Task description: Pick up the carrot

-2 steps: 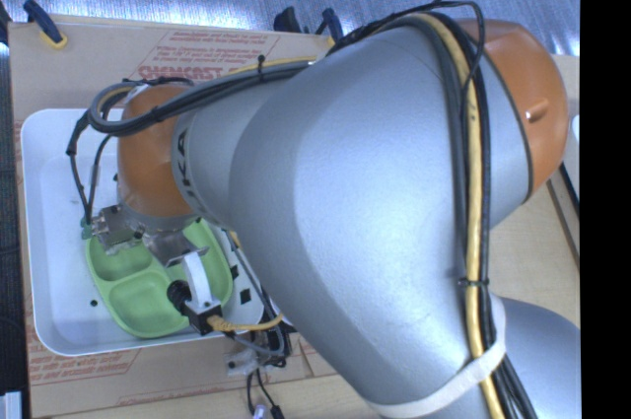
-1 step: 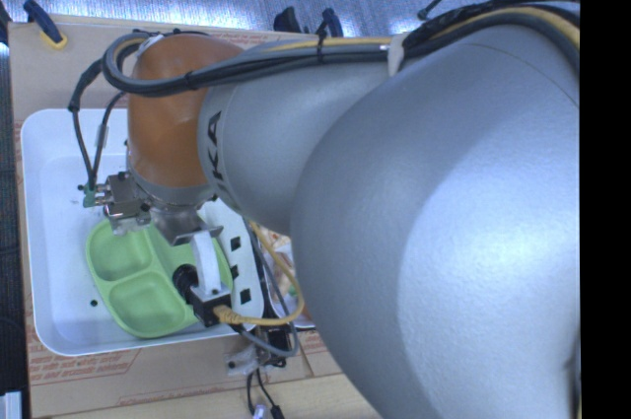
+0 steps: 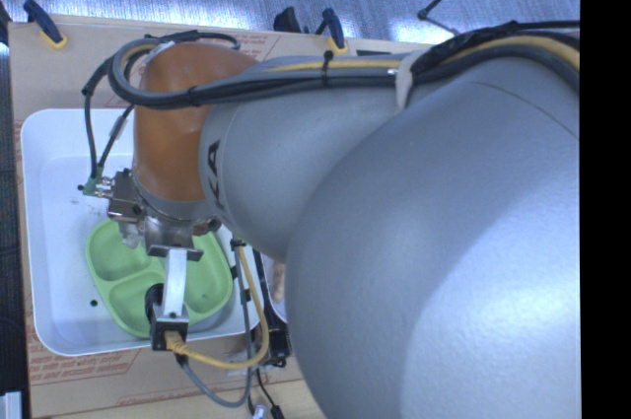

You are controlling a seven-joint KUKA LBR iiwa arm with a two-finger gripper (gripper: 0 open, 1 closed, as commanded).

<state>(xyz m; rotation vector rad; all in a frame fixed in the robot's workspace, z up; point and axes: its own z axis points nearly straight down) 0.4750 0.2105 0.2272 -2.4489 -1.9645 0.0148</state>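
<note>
The grey arm (image 3: 434,240) loomed nearest, reaching in from three o'clock. Its orange band (image 3: 173,126) sat above the gripper (image 3: 156,235), which hung over a green divided plate (image 3: 113,259) at eight o'clock in the white bin (image 3: 44,171). Whether the gripper was apart or together could not be told. The carrot was hidden, probably beneath the wrist, on or beside the plate. It was likely light, stiff and smooth, and apt to roll, so a hold across its thicker middle seemed safest.
</note>
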